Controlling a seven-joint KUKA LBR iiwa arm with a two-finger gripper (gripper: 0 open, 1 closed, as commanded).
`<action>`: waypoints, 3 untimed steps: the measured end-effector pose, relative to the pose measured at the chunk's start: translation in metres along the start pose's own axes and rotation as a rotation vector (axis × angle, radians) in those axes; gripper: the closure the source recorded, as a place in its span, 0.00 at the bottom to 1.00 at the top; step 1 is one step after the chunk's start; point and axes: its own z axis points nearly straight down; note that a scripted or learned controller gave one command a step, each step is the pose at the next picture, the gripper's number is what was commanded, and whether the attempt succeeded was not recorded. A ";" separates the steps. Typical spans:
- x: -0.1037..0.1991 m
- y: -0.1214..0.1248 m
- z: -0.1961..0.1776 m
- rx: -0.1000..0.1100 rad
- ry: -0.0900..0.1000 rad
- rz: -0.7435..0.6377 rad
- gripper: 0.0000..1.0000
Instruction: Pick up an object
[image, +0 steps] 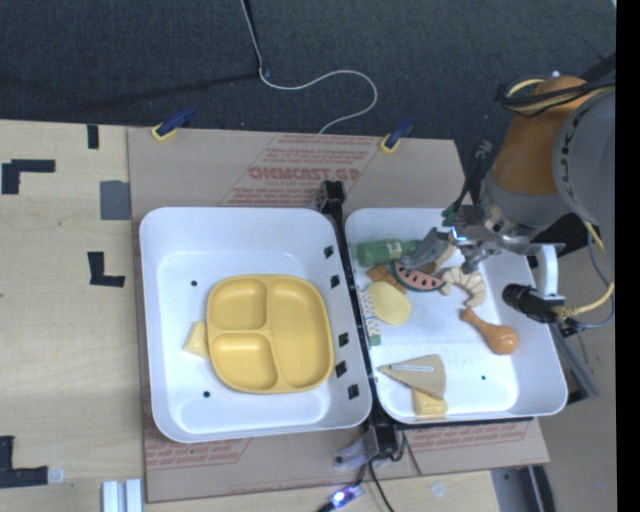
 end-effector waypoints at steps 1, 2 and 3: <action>0.000 0.003 -0.008 -0.014 -0.002 -0.003 0.00; 0.008 0.007 0.041 -0.009 -0.002 -0.003 0.00; 0.009 0.007 0.094 -0.011 -0.002 -0.003 0.00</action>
